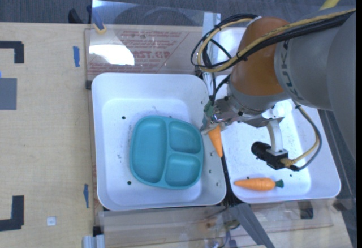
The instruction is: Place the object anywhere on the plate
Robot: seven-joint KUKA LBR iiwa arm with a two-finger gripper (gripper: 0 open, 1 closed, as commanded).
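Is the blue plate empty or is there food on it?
Empty. All three sections of the plate show bare blue. One carrot hangs by the claw beside it.

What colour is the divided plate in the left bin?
Teal blue all over; the plate shows clearly in the camera view.

The teal plate (167,152) is looking like smooth moulded plastic with a soft, low sheen. The two white bins (107,145) (317,179) are showing as smooth plastic, slightly glossy where light is catching their rims. The carrot (257,184) lying in the right bin is appearing as matt orange plastic or rubber. The table (39,128) is reading as pale, matt wood-grain board. The arm's orange band (257,60) is gleaming like glossy painted metal, its grey shell (322,65) duller. A clear sheet (153,43) is shining.
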